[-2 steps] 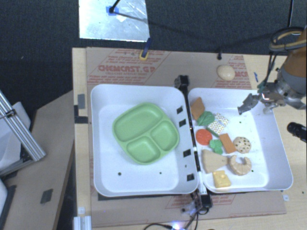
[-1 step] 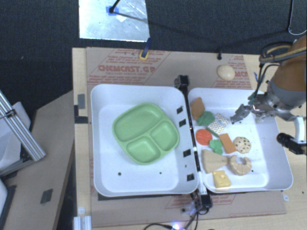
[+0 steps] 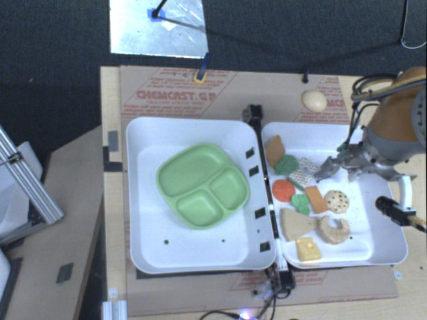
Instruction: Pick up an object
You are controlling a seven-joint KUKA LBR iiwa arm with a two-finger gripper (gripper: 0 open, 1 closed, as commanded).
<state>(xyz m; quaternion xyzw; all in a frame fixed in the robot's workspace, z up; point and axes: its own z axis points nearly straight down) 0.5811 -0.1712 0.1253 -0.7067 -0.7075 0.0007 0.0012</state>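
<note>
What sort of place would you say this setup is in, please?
Probably a robotics lab's pick-and-place bench: two white bins on a board, a green divided tray in one, toy food like a cookie in the other, under the arm's gripper.

Even, diffuse overhead light, moderately bright. Both shallow white plastic bins [image 3: 140,179] read near-white but keep detail, no blown highlights. The crinkled silver foil sheet [image 3: 158,17] beyond the bench shows patchy glare. Shadows are soft and short: a faint one under the pale green compartment tray [image 3: 202,185], another along the bin walls. Dark carpet [image 3: 53,45] stays murky, low in detail. Overall slightly soft and grainy. The grey arm with its orange band [image 3: 393,122] looks a little blurred.
</note>
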